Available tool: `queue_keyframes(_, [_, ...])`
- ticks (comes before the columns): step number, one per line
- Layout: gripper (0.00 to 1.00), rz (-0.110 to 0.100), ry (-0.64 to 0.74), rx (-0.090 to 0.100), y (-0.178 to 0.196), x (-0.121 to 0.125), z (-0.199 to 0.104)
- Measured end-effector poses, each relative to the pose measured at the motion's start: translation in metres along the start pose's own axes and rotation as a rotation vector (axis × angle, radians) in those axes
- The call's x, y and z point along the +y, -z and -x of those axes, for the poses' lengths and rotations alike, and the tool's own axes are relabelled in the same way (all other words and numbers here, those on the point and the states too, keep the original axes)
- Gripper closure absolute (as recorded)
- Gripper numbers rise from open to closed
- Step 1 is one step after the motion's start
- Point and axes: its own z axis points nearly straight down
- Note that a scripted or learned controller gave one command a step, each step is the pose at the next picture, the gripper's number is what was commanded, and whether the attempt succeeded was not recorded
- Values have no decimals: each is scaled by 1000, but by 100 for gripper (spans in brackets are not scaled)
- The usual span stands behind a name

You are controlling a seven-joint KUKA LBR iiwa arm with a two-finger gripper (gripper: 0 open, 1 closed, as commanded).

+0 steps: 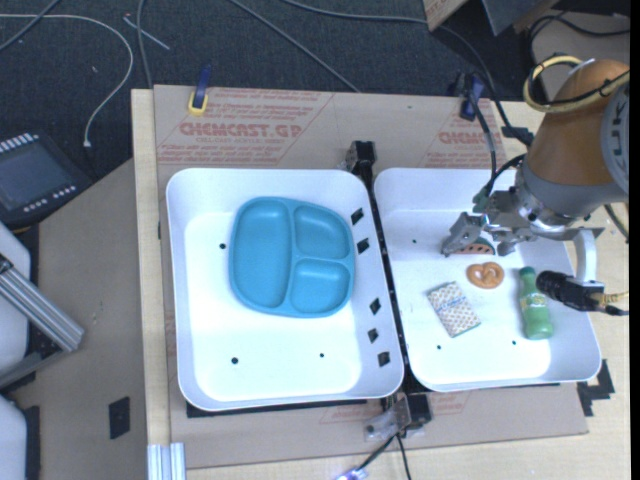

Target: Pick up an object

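White plastic makes up the two shallow bins, set side by side on a cardboard-topped bench (260,118). The left bin (200,298) is mostly taken up by a blue divided plate (290,256) with three sections, lying flat toward the upper middle. The right bin (420,208) is reached into by the grey arm (575,158) from the right, orange band up top. Its gripper (472,236) is seen low over the bin floor, metal fingers spread apart, nothing caught between them. Just beside it, toward the lower right, a small pretzel (485,274) is lying. A green bottle (535,305) is found further right near the rim, and a small checkered packet (453,308) is placed below the pretzel, all apart from each other.
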Motion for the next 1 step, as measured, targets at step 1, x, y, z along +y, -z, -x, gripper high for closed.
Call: queue_keyframes(1, [0,-2,0,1,-49,-9,-5])
